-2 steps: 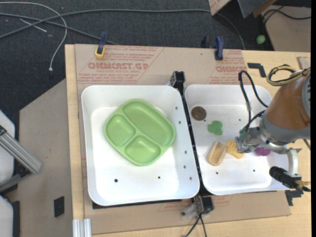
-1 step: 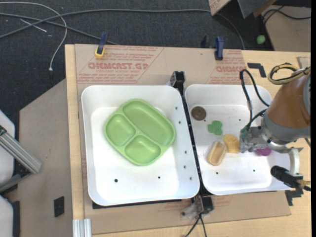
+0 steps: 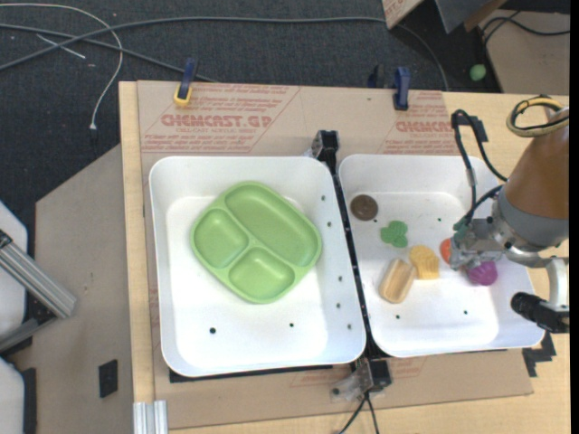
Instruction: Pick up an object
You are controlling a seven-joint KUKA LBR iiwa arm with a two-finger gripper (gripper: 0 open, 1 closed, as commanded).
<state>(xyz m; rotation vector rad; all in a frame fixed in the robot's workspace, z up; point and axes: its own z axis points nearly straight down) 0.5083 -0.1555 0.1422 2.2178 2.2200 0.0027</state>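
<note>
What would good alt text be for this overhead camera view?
A grey robot arm's gripper reaches into the right white bin beside purple, yellow, tan, green and brown items. The left bin holds a green divided tray.

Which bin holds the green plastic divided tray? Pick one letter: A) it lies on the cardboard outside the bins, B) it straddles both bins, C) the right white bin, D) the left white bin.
D: the green plastic divided tray lies flat inside the left white bin, while the small food-shaped toys sit in the right white bin.
</note>
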